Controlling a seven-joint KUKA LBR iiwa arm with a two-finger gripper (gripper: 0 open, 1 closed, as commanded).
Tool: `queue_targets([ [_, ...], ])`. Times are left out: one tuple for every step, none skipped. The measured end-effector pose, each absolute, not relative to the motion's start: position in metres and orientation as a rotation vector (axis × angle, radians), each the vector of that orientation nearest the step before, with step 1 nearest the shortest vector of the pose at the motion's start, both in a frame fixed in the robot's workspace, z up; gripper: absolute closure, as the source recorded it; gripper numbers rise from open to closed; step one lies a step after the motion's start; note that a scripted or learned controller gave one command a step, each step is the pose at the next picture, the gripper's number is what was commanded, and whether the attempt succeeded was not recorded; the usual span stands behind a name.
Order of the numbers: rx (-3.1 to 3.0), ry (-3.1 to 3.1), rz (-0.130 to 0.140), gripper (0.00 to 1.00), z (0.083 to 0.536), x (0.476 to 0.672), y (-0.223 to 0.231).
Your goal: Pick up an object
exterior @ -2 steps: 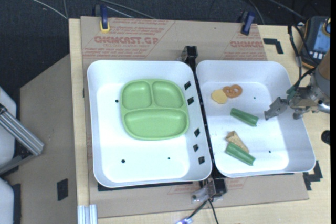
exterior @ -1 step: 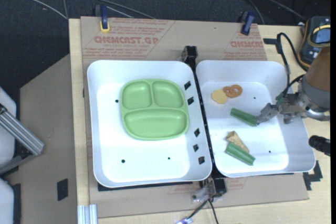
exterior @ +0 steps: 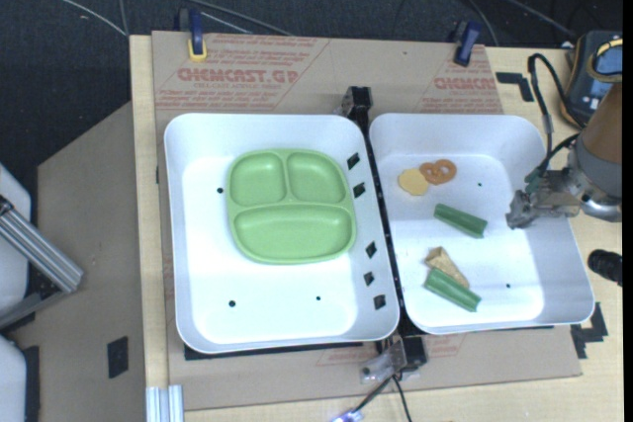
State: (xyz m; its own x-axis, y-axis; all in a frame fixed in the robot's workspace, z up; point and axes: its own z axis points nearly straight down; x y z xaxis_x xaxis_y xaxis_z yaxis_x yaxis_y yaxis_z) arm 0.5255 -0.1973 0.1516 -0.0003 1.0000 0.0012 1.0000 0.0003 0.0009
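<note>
Hand (exterior: 521, 210) at right bin's (exterior: 554, 296) right wall | grip state: cannot tell | green stick (exterior: 460, 219) nearby

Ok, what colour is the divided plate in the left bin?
Light green: the divided plate shows plainly in the camera view.

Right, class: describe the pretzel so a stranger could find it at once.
Start at the right bin, the one without the green tray. Near its far-left corner lie two small orange-yellow snacks side by side. The pretzel is the right one, a looped twist with holes, unlike the solid yellow disc beside it.
</note>
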Motion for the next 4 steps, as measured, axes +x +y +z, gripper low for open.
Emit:
queue_targets([
  [-2.223,-2.226,-0.003,1.0,0.195,0.528,-0.197],
  [-2.224,-2.226,-0.003,1.0,0.239,0.527,-0.202],
  [-2.223,-2.227,-0.004,1.0,0.284,0.528,-0.202],
  [-2.215,-2.227,-0.003,1.0,0.281,0.541,-0.16],
])
